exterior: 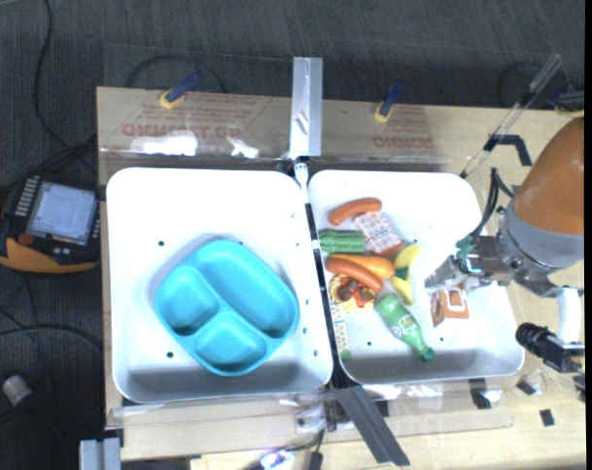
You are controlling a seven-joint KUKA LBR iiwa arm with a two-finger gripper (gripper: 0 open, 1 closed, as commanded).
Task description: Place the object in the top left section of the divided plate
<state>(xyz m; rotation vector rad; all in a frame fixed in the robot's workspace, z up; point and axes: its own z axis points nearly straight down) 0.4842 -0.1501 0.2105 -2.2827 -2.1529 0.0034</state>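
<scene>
— Over the right bin, near its right wall: how do the fingers stand?

— The gripper hangs there below the grey wrist and the orange band of the arm. Whether its fingers are spread or pressed together I cannot tell; the metal parts blur into one another. Just under it lies a small orange-and-white packet, and I cannot say if they touch. Nothing shows plainly between the fingers.

— And the things to pick from?

— All in the right bin, heaped toward its left half. A green bottle lies flat, its long axis running from upper left to lower right, the narrow end toward the lower right. Beside it a yellow banana, a carrot lying nearly level, a green cucumber, a sausage above, and a red-and-white packet between them.

— The plate?

— The blue divided plate sits in the left bin, tilted on a diagonal, well apart from the gripper. Its top left section has nothing in it.
</scene>
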